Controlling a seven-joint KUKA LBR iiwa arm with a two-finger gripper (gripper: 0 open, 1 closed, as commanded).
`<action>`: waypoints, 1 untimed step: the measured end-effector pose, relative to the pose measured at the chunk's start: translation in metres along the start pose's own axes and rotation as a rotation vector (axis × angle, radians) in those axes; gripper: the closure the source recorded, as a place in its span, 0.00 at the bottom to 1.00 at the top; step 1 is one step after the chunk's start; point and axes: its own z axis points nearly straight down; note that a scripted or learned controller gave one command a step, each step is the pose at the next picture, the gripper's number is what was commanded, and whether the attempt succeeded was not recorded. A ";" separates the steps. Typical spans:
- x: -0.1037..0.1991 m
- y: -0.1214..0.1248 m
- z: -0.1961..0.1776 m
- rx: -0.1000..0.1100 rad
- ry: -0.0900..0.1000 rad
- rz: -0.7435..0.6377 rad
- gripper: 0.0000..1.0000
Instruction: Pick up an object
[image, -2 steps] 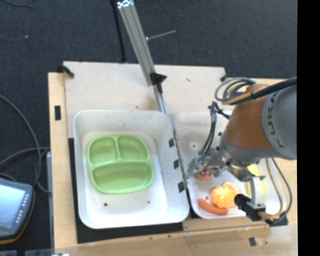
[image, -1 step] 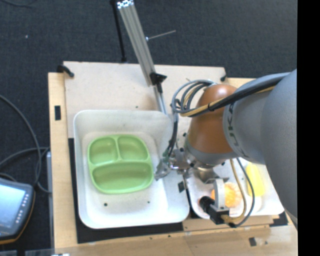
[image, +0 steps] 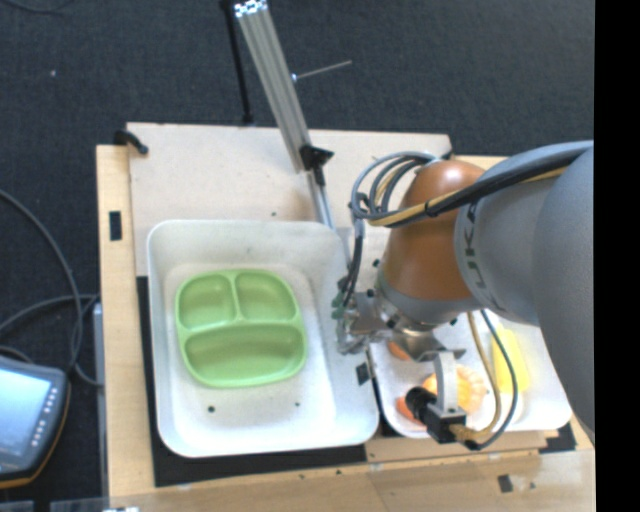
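Tool (image: 380, 335) sits low over the shallow white right-hand bin (image: 545, 410) — apparently targeting small orange pieces (image: 407, 406) — whether open or closed, I cannot tell.

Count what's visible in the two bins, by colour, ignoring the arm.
Green: 1, divided plate, left bin.
Orange: 2, orange patches, right bin, half hidden under the arm; possibly one thing.
Yellow: 1, yellow item, right bin.
Total: 4 at most.
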 end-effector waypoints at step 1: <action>-0.062 0.028 -0.109 -0.007 -0.004 0.009 1.00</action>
